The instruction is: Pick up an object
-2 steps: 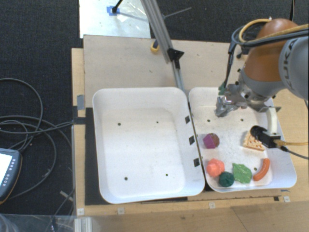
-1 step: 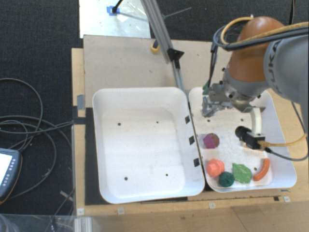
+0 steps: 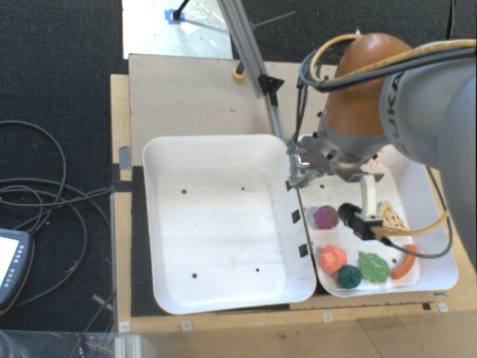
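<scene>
The right white bin (image 3: pixel 441 273) holds several small toys. A purple lump (image 3: pixel 325 217) lies near its left wall, with a pink-orange ball (image 3: pixel 332 259) and a dark green ball (image 3: pixel 349 277) below it. A light green leafy piece (image 3: pixel 373 266), an orange-red sausage shape (image 3: pixel 403 262) and a pale wedge like a pizza slice (image 3: pixel 392 216) lie further right. My gripper (image 3: pixel 302 168) hangs over the bin's upper left corner, by the wall shared with the left bin. It is above and to the left of the purple lump, and I see nothing in it.
The left white bin (image 3: pixel 216 222) sits beside the right one, and the two bins share a rim. A grey tripod leg (image 3: pixel 250 43) slants down to the bins' far edge. Cables and a tablet (image 3: pixel 11 263) lie on the dark floor at the left.
</scene>
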Controlling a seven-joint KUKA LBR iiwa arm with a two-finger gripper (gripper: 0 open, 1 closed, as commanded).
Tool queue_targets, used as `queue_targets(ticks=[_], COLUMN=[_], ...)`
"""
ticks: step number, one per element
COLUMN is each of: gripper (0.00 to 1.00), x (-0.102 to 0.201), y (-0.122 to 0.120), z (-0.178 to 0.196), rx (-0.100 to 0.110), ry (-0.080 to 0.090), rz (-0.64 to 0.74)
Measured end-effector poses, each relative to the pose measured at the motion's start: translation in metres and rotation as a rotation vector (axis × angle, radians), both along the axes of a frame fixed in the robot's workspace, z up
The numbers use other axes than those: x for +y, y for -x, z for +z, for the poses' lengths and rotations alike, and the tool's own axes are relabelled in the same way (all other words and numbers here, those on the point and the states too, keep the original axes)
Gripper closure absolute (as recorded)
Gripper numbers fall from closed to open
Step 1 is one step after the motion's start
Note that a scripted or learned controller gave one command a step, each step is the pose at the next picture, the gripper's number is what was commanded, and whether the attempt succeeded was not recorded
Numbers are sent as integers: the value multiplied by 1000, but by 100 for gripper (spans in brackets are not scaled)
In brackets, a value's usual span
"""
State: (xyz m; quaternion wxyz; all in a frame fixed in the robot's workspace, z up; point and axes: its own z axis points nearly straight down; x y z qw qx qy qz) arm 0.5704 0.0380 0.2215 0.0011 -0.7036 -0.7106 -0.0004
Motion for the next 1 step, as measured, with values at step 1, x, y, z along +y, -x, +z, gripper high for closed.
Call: queue_targets(ticks=[1], gripper=[100], x=[45], y=[20], z=[13], rx=[-1], ry=[-1], rz=[1])
